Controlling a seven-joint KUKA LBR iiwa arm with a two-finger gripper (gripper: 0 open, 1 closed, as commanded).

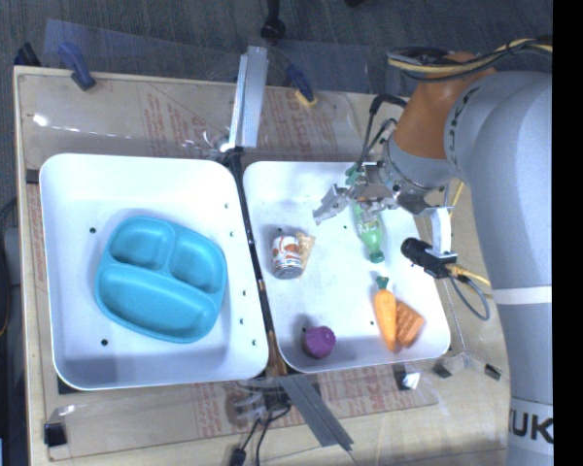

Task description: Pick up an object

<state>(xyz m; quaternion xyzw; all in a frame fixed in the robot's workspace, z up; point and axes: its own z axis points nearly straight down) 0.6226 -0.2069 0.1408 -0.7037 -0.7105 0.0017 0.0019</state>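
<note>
The claw (367, 202) is hovering over the green bottle (371, 237) at the right bin's (272, 178) 1 o'clock; can't tell its state. Bottle's looking light, stiff, kinda slippery, so I'd be grabbing mid-body across the width.

green bottle (371, 237) top behind gripper (361, 194)

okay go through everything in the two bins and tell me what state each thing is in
Blue divided plate: flat in the left bin, compartments bare.
Can: on its side, right bin.
Green bottle: lying down, beneath the gripper.
Carrot: lying flat, leafy end up-frame.
Purple item: resting near the front wall.
</note>
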